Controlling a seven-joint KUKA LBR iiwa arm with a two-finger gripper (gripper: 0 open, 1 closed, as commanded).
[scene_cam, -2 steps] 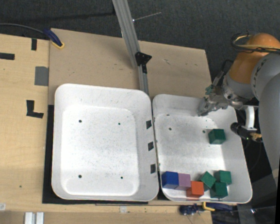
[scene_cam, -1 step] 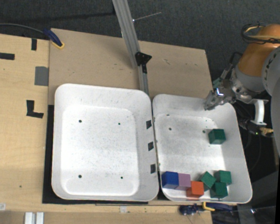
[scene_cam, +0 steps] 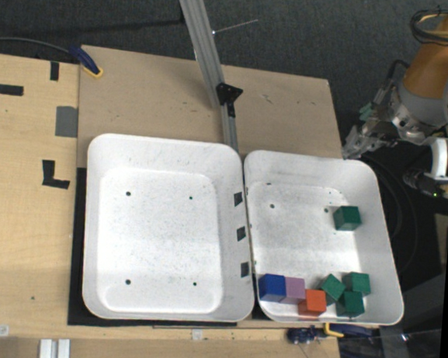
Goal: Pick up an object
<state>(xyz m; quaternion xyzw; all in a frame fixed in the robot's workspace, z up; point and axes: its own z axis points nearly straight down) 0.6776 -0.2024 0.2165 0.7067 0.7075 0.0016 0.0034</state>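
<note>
The right bin (scene_cam: 302, 177) holds several small blocks. One green block (scene_cam: 347, 217) lies alone near its right wall. Along the front edge sit a blue block (scene_cam: 272, 286), a lilac block (scene_cam: 295, 289), an orange block (scene_cam: 314, 301) and three green blocks (scene_cam: 350, 293) bunched in the front right corner. My gripper (scene_cam: 362, 136) hangs off the bin's back right corner, above the bench edge, well away from every block. Nothing shows between its fingers.
The left bin (scene_cam: 163, 161) lies beside the right one, their rims touching. A slanted metal pole (scene_cam: 208, 52) with a black clamp rises behind the bins. A blue-and-yellow clamp (scene_cam: 88, 59) sits at the bench's back left.
</note>
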